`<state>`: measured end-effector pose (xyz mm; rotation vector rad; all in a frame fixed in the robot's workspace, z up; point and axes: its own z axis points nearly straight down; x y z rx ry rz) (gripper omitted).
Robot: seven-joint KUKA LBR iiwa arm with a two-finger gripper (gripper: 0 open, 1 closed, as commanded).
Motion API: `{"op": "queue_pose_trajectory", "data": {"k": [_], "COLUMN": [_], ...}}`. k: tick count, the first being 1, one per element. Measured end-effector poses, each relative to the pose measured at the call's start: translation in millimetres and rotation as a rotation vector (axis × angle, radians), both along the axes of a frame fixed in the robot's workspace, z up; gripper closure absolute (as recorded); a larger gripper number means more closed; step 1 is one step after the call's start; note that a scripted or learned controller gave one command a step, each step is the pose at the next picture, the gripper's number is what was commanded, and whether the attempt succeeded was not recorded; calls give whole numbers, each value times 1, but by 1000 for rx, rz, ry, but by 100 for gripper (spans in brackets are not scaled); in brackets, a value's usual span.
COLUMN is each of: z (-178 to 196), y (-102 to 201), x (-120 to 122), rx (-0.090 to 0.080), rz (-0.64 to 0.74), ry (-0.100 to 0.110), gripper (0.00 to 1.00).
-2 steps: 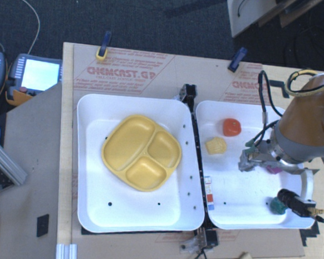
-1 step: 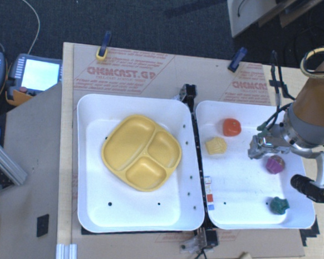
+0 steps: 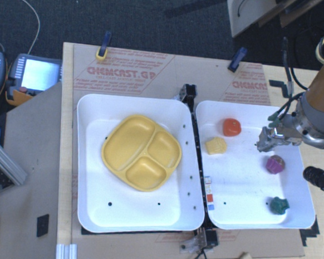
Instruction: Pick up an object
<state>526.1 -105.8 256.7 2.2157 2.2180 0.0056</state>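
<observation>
The right bin [image 3: 239,213] holds several small objects: an orange-red round one [image 3: 232,126] near the back, a pale yellow lump [image 3: 216,146] beside the divider, a purple one [image 3: 275,164] toward the right, and a teal one [image 3: 279,205] near the front right corner. My gripper [image 3: 265,141] hangs over the right bin, just up and left of the purple object and right of the orange one. I see nothing between its tips.
The left bin [image 3: 90,193] holds a yellow divided plate [image 3: 142,152]. Black clamps [image 3: 188,92] sit where the bins meet. Blue clips [image 3: 237,59] pin the cardboard at the back. A black cylinder [image 3: 319,177] juts in at the right edge.
</observation>
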Motion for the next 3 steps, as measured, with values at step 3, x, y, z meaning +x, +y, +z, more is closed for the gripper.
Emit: {"op": "queue_pose_trajectory", "data": {"k": [3], "z": [-12], "y": [156], "x": [-2], "rx": [4], "rz": [6], "ry": [8], "gripper": [100]}}
